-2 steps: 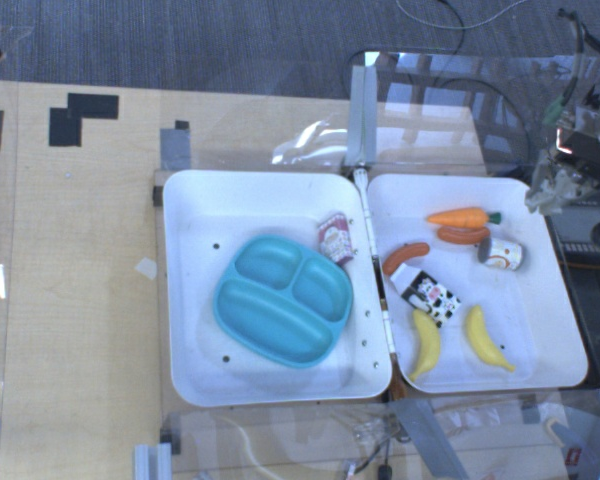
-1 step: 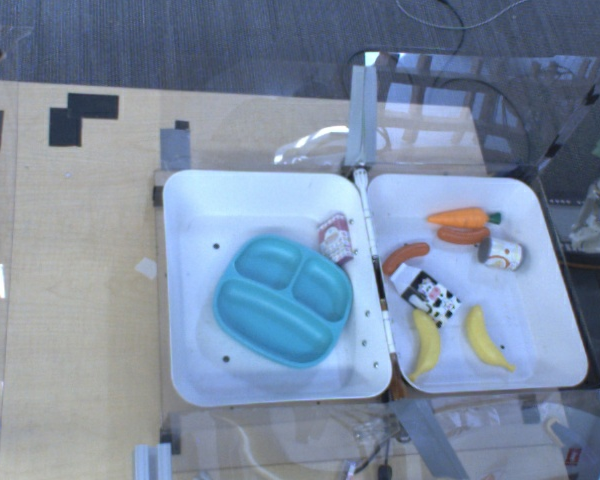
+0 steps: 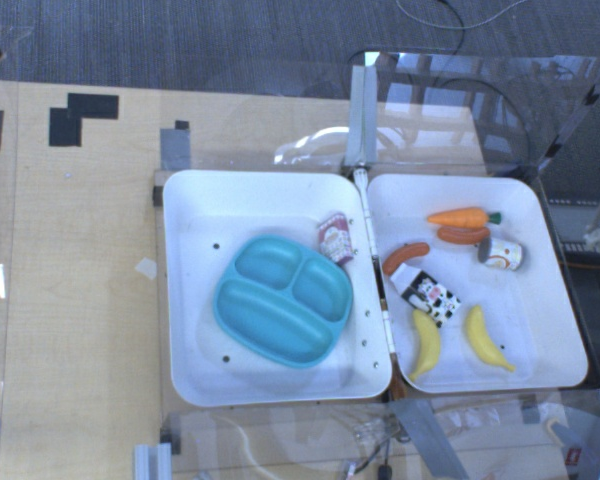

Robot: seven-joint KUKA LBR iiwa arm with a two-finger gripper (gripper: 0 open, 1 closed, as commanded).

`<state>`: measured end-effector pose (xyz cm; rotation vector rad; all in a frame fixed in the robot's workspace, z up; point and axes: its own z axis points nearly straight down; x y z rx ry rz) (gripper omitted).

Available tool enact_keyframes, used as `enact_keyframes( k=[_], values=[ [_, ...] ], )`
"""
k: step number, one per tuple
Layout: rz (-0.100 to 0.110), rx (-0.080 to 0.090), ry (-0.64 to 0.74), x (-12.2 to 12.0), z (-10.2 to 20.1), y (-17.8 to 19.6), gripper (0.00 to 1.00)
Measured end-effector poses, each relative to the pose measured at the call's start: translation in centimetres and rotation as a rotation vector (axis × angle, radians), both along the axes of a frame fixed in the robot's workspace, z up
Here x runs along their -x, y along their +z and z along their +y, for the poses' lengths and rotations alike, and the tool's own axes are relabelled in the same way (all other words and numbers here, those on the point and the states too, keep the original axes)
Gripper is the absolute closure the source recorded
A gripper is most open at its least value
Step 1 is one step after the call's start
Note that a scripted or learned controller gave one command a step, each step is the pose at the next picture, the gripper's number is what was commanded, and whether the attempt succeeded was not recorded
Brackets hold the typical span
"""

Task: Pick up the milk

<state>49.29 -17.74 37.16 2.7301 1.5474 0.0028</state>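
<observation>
The milk (image 3: 429,296) is a small carton with a black-and-white cow pattern. It lies on its side in the right bin (image 3: 540,208), near that bin's left wall. A reddish sausage (image 3: 407,256) lies just above it, and a yellow banana (image 3: 426,342) lies just below it, close to its lower edge.
The right bin also holds a carrot (image 3: 462,217), a second sausage (image 3: 461,235), a small can on its side (image 3: 501,254) and a second banana (image 3: 487,339). In the left bin (image 3: 195,218) lie a blue divided plate (image 3: 283,300) and a small red packet (image 3: 335,238).
</observation>
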Motion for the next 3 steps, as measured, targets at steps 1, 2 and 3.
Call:
enact_keyframes(
  k=[1,2,3],
  values=[
    [-0.004,0.002,0.008,-0.2,0.1,1.1,1.0],
    [-0.001,0.0,0.025,-11.2,0.1,6.4,1.0],
    [-0.002,0.0,0.127,-3.2,3.5,5.3,1.0]
  ],
)
